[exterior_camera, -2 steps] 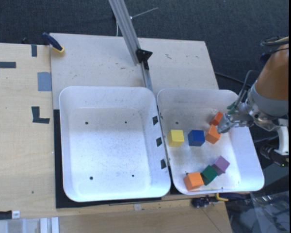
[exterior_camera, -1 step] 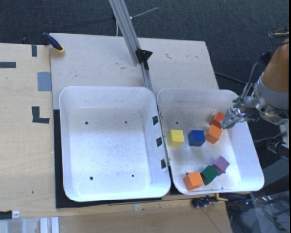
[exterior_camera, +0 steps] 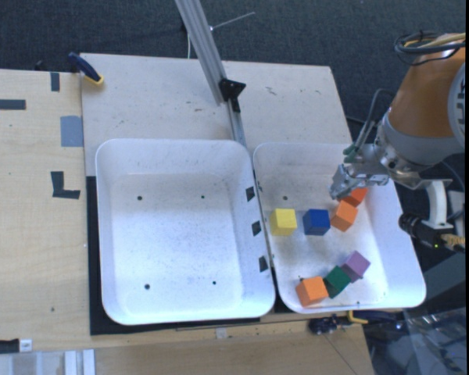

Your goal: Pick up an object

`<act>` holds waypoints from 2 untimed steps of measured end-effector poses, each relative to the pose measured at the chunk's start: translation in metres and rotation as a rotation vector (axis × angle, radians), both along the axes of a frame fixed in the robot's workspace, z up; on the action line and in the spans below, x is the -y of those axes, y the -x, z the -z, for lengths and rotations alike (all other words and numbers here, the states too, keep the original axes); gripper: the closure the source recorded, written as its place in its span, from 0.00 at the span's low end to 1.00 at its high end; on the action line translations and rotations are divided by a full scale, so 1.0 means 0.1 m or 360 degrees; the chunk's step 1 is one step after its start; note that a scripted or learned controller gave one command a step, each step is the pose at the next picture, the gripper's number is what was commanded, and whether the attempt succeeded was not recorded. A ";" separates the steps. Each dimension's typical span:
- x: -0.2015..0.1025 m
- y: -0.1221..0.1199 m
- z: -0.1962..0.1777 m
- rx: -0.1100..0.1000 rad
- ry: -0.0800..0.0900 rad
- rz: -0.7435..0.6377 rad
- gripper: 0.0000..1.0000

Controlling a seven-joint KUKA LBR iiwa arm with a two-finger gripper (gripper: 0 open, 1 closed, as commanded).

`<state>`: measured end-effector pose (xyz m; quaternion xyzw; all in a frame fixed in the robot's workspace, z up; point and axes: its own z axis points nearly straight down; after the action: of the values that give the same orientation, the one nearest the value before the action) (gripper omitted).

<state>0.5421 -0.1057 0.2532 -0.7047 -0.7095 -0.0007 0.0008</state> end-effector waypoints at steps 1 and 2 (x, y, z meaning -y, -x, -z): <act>-0.51 -0.21 0.15 -0.0003 0.0001 0.0001 1.00; -0.94 -0.40 0.11 -0.0001 0.0001 0.0001 1.00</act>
<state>0.5825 -0.0116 0.2427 -0.7049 -0.7093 -0.0004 0.0007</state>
